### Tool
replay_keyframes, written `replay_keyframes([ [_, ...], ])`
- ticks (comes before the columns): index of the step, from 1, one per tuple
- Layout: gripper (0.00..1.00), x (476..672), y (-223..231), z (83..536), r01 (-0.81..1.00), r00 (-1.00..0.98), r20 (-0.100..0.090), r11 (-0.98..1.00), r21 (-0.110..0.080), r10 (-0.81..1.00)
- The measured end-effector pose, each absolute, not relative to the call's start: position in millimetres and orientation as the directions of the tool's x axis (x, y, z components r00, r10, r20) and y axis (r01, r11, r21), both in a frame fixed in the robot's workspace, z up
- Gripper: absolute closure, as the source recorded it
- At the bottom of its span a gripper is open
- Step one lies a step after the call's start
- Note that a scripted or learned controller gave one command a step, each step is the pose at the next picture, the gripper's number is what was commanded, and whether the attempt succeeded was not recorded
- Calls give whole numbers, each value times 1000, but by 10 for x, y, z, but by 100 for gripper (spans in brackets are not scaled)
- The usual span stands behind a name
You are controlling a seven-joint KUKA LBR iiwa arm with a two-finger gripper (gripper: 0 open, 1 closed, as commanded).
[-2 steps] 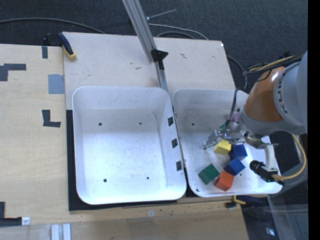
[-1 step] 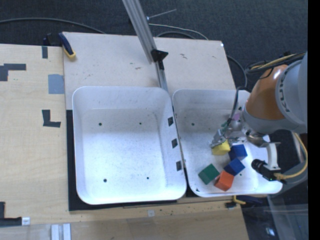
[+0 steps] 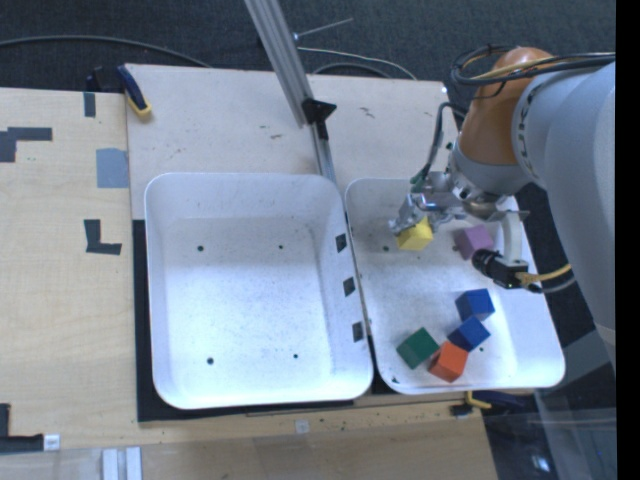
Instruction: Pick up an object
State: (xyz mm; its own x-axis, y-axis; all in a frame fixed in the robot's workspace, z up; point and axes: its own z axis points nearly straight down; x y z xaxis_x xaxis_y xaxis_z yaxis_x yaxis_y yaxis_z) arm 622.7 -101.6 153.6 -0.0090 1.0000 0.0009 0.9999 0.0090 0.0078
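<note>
Yellow block point(image 3: 415, 235) seen in right bin point(image 3: 520, 368), upper part — clamped between fingers of end effector point(image 3: 412, 226). Judged light, rigid, smooth-faced; best gripped across flat opposite sides — slip risk if held by corner.

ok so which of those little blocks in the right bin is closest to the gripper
The yellow block, right at the gripper tip near the bin's far end. The purple block lies beside it; the two blue, green and orange blocks cluster toward the near edge.
</note>
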Motion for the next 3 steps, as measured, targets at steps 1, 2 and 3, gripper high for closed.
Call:
replay_keyframes([
  [1, 100, 4976, -509, 1926, 1000, -2, 1, 2, -5, 1000],
  [2, 100, 5228, 146, 1911, 1000, -9, 2, 9, -2, 1000],
  [3, 100, 4933, 715, 1911, 1000, -7, 1, 7, -6, 1000],
])
